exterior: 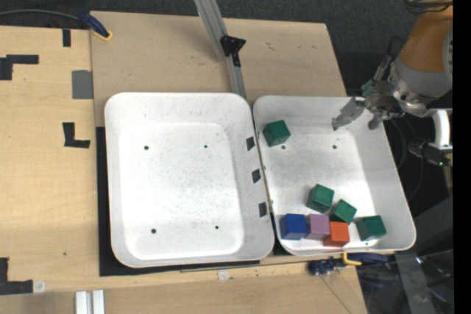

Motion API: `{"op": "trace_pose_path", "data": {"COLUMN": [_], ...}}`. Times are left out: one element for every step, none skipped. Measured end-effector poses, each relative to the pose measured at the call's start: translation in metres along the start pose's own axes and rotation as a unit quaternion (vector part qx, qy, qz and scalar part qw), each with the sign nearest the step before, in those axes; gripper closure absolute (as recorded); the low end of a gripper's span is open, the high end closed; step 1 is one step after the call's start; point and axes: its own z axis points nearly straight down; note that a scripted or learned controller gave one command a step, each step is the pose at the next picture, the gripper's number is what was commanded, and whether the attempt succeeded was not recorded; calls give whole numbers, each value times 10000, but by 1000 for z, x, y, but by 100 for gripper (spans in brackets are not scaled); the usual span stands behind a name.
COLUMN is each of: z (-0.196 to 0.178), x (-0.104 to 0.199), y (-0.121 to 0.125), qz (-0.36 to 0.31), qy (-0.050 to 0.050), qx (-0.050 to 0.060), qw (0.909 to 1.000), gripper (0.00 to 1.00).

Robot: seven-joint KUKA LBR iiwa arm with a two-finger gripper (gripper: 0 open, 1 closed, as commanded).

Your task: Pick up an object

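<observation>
My view cuts the arm [427, 48] off at the right edge. The fingers [358, 114] hang over the right bin's [383, 165] far rim, spread apart, pinching nothing. One matte green cube [277, 132] sits alone near the divider. Green, blue, purple and orange cubes [331, 220] cluster at the near corner on speckled white plastic.

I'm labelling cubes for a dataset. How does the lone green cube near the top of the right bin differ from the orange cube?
The lone green cube stands apart, touching nothing; the orange cube sits packed in a cluster against the purple cube. The green one lies in the far half, the orange near the front rim. Both look similar in size.
</observation>
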Motion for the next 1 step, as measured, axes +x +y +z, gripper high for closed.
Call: {"op": "trace_pose_path", "data": {"z": [46], "x": [7], "y": [-2], "qz": [-3], "qy": [4], "qx": [5], "qw": [10000], "gripper": [0]}}
